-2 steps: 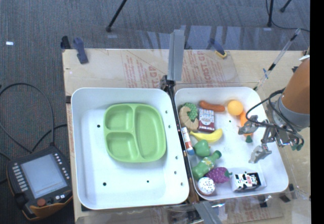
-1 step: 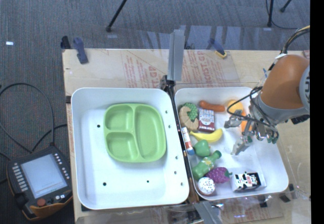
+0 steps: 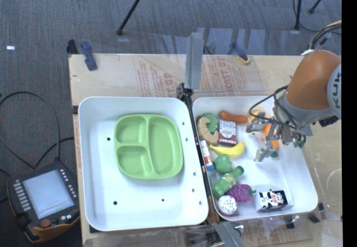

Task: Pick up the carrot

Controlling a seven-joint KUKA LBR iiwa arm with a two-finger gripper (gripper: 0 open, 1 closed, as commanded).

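The carrot (image 3: 271, 137) is a small orange piece with a green leafy end (image 3: 273, 154) pointing down. It hangs upright over the right part of the right bin (image 3: 298, 176). My gripper (image 3: 267, 152) reaches in from the right below the orange wrist band and is shut on the carrot, which shows between its grey fingers (image 3: 260, 154). The arm hides the carrot's upper part. Bare white bin floor lies below the gripper.
The right bin's left half holds an orange-red sausage (image 3: 234, 117), red box (image 3: 227, 131), banana (image 3: 228, 150), green bottle (image 3: 227, 182), grapes (image 3: 241, 192) and a milk carton (image 3: 273, 199). A green divided plate (image 3: 149, 145) lies in the left bin (image 3: 95, 184).
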